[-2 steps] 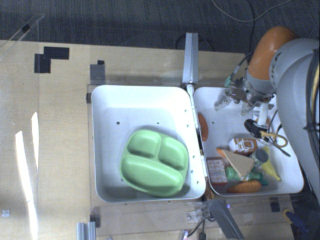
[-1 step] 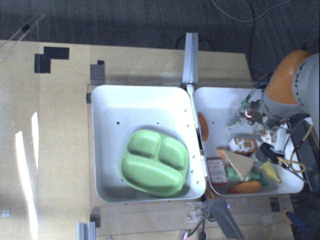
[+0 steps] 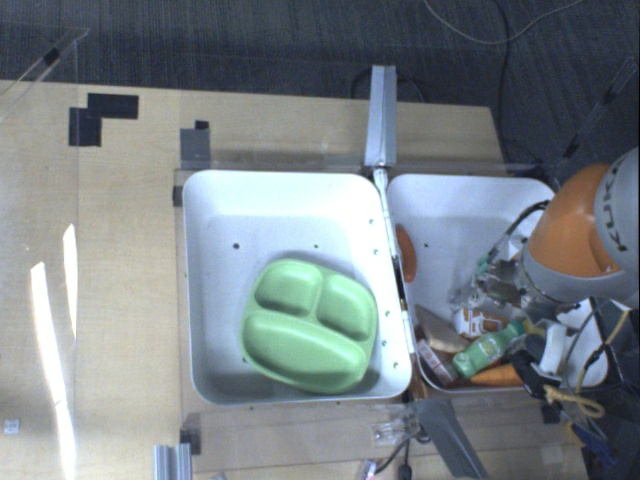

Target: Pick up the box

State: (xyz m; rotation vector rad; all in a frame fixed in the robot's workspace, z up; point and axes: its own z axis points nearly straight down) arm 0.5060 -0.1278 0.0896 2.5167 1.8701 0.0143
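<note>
The surface is light wood and carries two shallow white bins side by side, separated by a metal divider rail that runs from the far edge toward the near edge.

The left bin holds one item: a green compartment tray, lying upside down by the look of its raised, rounded sections. It sits in the near right part of that bin, close to the shared wall.

The right bin holds a cluster of items in its near half. A small box with white and brown printing lies near the middle of the cluster, partly covered by the arm's wrist hardware. A green bottle lies on its side just near of the box, pointing from near left to far right. An orange object, long and narrow, lies at the near wall beside the bottle. A dark brown packet lies left of the bottle. An orange-red item rests against the left wall of this bin.

The arm reaches in from the right, with its orange band above the cluster. The gripper is low over the items, just far of the box. The state of the jaws cannot be determined: cables and wrist hardware obscure them, and no item is visibly between them.
</note>
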